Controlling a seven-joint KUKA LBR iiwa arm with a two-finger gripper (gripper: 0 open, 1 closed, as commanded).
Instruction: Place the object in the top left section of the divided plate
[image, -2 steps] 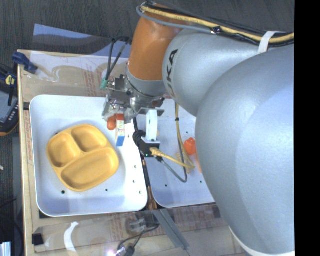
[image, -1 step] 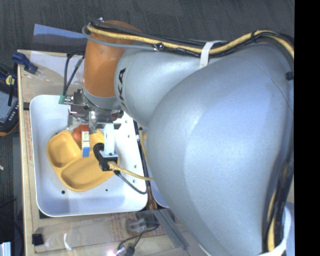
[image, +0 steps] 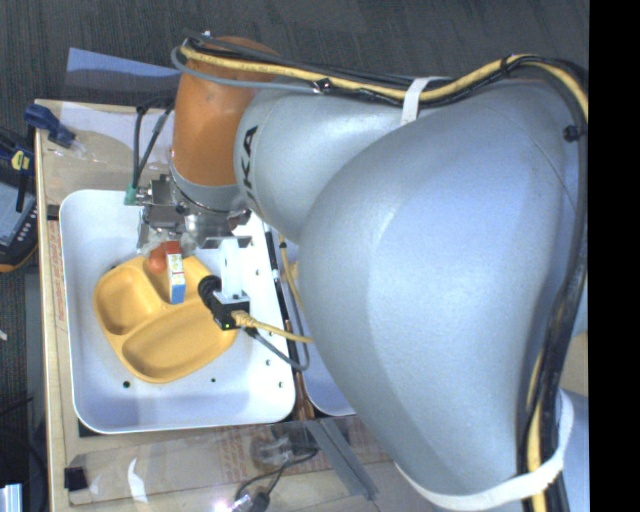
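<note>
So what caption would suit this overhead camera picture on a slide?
Grey robot arm reaching over a yellow divided plate in a white bin, a small red, white and blue object below its gripper.

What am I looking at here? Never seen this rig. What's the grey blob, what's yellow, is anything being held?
The grey blob is a robot arm, seen close up from one fixed camera above the bench, looking down at a slant. The arm comes in from the right; the orange band sits just above its wrist. Below the band is the claw, reaching down into the left white bin. A second bin lies to the right, mostly hidden under the arm. In the left bin lies a yellow divided plate. A small object, red, white and blue, sits right under the claw at the plate's upper edge. I can't tell whether the claw is gripping it or it's just resting there.
</note>
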